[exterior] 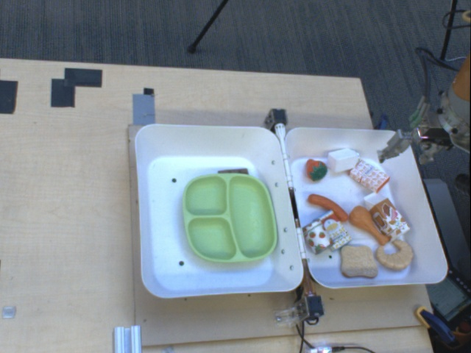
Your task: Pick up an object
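Observation:
The right bin (434, 267) holds several toy foods: a strawberry (316, 170), a white block (342, 158), a red-and-white packet (368, 175), a sausage (327, 206), an orange carrot-like piece (366, 223), a brown packet (388, 219), a patterned carton (326, 236), a bread slice (358, 262) and a tan ring (395, 256). My gripper (408, 149) hangs over the bin's far right corner, to the right of the white block and the red-and-white packet. It is open, with nothing between its fingers.
The left bin (158, 197) bears a green divided plate (229, 219). A ridge with a black clamp (277, 118) at its far end separates the two bins. The wooden bench (66, 212) stretches to the left.

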Controlling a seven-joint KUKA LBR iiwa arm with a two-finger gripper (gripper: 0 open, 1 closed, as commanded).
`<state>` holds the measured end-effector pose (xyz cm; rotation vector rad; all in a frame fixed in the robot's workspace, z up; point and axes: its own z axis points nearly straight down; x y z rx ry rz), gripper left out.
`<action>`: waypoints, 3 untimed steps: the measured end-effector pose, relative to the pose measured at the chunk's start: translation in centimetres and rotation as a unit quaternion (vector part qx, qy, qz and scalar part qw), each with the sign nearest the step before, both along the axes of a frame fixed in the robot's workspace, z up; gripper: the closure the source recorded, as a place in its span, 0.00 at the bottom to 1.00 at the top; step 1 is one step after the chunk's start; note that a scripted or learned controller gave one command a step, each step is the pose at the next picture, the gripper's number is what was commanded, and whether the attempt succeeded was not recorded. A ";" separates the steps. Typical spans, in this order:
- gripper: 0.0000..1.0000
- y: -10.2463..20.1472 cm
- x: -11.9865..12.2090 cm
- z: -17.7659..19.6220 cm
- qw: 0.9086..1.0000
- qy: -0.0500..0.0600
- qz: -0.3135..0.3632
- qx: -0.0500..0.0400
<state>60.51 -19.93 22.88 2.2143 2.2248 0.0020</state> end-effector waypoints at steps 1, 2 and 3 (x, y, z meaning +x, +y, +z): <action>0.00 -0.6 -5.4 -13.4 1.000 -0.001 0.000 0.001; 1.00 -0.5 -5.2 -12.3 1.000 -0.002 0.000 0.000; 1.00 8.6 -4.6 -4.1 1.000 -0.001 0.001 0.001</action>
